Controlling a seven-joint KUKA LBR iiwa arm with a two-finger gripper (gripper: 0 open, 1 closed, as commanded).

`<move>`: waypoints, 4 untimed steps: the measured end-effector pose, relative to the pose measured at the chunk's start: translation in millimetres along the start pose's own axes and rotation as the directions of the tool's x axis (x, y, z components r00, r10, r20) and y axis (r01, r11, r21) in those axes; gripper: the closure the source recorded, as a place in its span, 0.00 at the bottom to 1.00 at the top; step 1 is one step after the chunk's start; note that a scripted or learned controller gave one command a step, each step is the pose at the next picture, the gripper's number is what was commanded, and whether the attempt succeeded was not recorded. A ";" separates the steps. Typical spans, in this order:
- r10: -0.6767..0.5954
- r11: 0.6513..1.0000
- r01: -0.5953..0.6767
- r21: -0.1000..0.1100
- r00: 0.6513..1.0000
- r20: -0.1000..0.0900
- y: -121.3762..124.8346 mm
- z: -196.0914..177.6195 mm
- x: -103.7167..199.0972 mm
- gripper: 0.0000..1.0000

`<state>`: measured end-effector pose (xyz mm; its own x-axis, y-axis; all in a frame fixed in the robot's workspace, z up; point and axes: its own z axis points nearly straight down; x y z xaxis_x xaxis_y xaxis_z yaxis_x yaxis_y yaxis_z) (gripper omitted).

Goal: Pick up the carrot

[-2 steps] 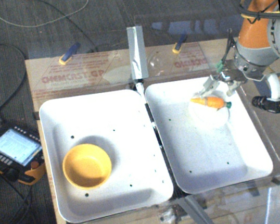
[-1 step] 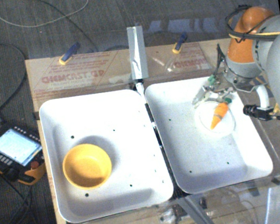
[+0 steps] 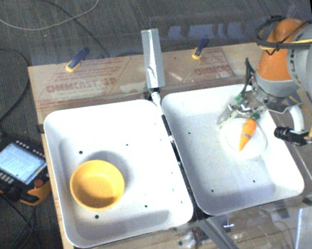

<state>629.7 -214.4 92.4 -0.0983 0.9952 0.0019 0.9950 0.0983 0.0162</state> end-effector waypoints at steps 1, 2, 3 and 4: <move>0.007 1.000 -0.007 -0.002 1.000 -0.002 -71.8 -3.1 5.9 0.00; -0.320 0.947 0.320 -0.005 0.947 0.009 -136.7 -2.8 7.8 0.00; -0.319 0.948 0.320 -0.007 0.948 0.014 -135.1 -12.3 6.8 1.00; -0.247 0.969 0.247 0.016 0.969 -0.003 -124.7 -92.7 97.4 1.00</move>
<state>494.6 -130.1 183.3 -0.3412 0.9400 0.0008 0.9400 0.3412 -0.0004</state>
